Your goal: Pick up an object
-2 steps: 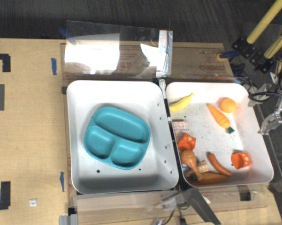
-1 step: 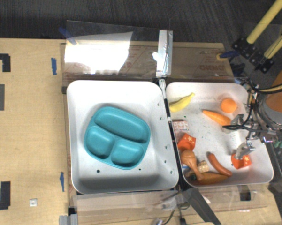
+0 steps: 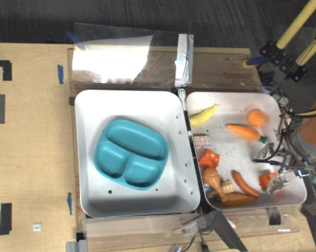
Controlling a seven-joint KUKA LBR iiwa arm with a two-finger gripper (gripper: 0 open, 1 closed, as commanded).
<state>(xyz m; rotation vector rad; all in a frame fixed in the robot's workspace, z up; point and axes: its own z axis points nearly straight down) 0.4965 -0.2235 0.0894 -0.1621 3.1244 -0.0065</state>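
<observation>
You are in the approach step: nothing is lifted yet, and the end effector [image 3: 276, 167] hangs low over the right bin [image 3: 228, 100], at its right wall. It is a tangle of metal and cables from this slant, so I cannot tell if it is wide or narrow, and I see no object inside it.

All things you can pick are in the right bin. Closest to the end effector, near the bin's right wall and toward the front, is a small red piece [image 3: 266, 180], round and glossy. Just beside it, more to the bin's middle, lies a reddish sausage [image 3: 245, 184], smooth and curved. By my judgement, these two are the natural targets.

The next move calls for a straight descent on one single piece, because the front of the bin is crowded and a neighbour could be pushed.

Further back in the bin are a tapered carrot [image 3: 244, 132], an orange ball [image 3: 256, 117] at the back right corner and a yellow banana [image 3: 202, 114] at the back left corner. All look like smooth hard plastic, so rounded ones may slip or roll.

The left bin [image 3: 89, 109], touching the right bin's left wall, holds a teal tray [image 3: 130, 154] with three compartments and soft rounded edges.
</observation>
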